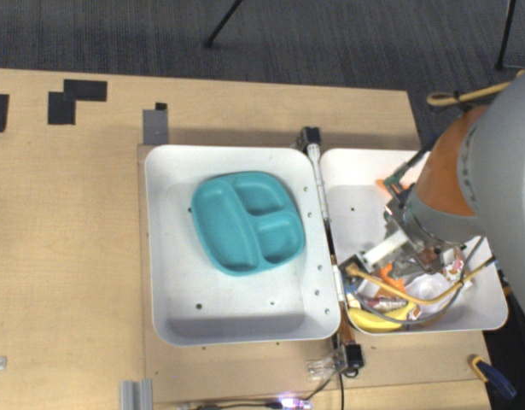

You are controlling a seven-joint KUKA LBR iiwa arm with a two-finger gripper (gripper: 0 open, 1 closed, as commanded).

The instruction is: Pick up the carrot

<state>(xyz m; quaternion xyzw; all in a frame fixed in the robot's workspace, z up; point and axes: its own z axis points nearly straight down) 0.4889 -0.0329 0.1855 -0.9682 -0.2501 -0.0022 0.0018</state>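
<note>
My gripper (404, 261) is low in the right bin (352, 202), reaching into a pile of small items near the bin's front. The grey arm with its orange band (443, 178) covers most of that bin. An orange piece (387, 272), possibly the carrot, pokes out just under the gripper's left side; most of it is hidden, and I cannot tell whether it sits between the fingers. A second small orange tip (384, 183) shows at the arm's left edge, farther back.
A yellow banana (377, 319) lies along the right bin's front wall beside red, white and clear items. A teal divided plate (245, 222) sits in the left bin (172, 254). A metal divider (320, 196) separates the bins.
</note>
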